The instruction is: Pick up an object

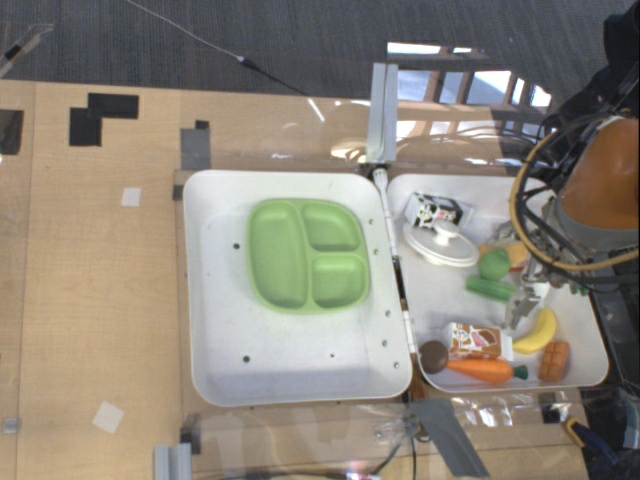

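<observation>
The pick is not done yet. The gripper (522,306) hangs low at three o'clock in the right bin (596,376), just beside the banana (537,332) and green toy (490,288). I cannot tell its state, and nothing visibly sits in it.

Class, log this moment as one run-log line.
arm: over right white bin | gripper: beside curved yellow banana | held: nothing visible | green divided plate: left bin

A light green divided plate (306,255) lies in a white bin (215,368); carrot (480,371) orange, banana (537,333) yellow.
</observation>
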Controlling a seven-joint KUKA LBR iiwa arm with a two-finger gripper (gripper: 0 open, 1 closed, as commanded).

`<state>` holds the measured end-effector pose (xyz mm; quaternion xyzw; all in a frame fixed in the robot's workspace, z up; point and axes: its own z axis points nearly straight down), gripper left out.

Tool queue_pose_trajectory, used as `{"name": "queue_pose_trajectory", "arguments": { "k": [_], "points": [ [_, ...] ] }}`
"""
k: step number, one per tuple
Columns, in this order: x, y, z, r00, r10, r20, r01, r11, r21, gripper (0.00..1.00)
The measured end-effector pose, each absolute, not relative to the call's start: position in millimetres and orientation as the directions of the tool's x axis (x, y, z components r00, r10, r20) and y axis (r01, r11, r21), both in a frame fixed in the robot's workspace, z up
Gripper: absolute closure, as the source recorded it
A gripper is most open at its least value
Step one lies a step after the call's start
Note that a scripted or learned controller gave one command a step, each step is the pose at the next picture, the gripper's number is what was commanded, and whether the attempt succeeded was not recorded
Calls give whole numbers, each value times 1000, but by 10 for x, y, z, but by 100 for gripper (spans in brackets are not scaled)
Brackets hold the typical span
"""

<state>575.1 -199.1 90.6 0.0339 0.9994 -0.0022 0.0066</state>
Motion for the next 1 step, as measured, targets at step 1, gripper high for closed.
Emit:
{"name": "queue_pose_trajectory", "arguments": {
  "k": [1],
  "points": [
    [5833,-1854,872,-995,98,-11,99,995,0,0]
  ]
}}
